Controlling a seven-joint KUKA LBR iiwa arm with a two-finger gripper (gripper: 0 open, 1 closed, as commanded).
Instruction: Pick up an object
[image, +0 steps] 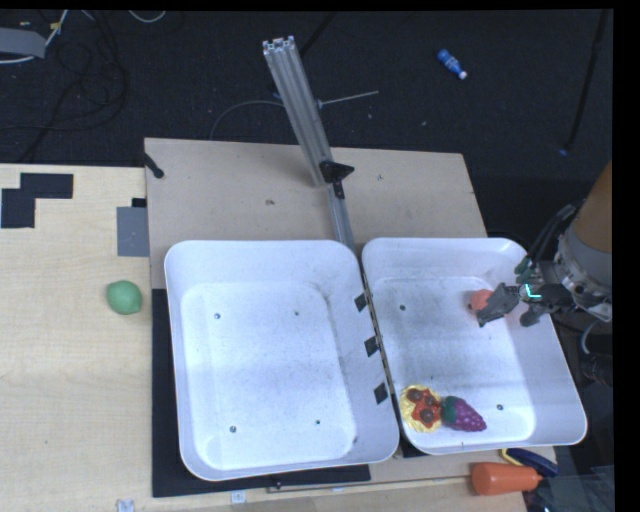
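Meanwhile, hand over right bin, fingers apart beside orange object.

Pale wood bench — dark carpet floor with cables behind.

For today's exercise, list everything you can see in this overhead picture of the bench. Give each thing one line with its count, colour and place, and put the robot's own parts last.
Shallow plastic bins: two, white, side by side on bench.
Small round orange-red object: one, right bin, upper right, beside the gripper.
Yellow toy with red spots: one, right bin, front.
Purple grape-like toy: one, right bin front, touching the yellow toy.
Green ball: one, on wooden table, left of bins.
Orange carrot-like toy: one, in front of right bin.
Metal rail: one, silver, behind bins.
Small blue object: one, dark floor, top.
Gripper: one, dark, over right bin's right side.
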